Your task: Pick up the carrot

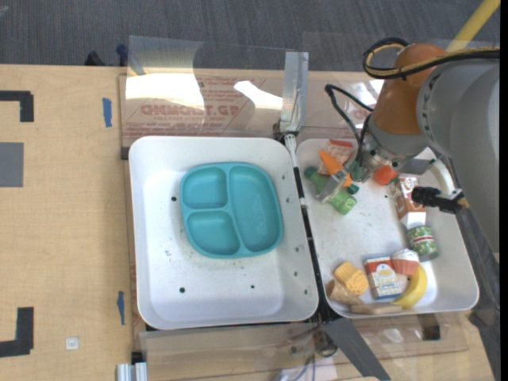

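Note:
The carrot (329, 163) is a small orange piece lying at the far left of the right bin (468, 288), with green toy pieces (321, 184) just below it. My gripper (359, 170) is down in the same corner, right beside the carrot and partly hidden under the orange wrist band (401, 105). Whether it touches the carrot is unclear from this angle.
A teal divided plate (232, 210) sits in the left bin (151, 173). The right bin also holds a green block (344, 205), a red-orange piece (385, 175), a small can (422, 242), a carton (382, 277), a banana (414, 289) and a yellow wedge (349, 278).

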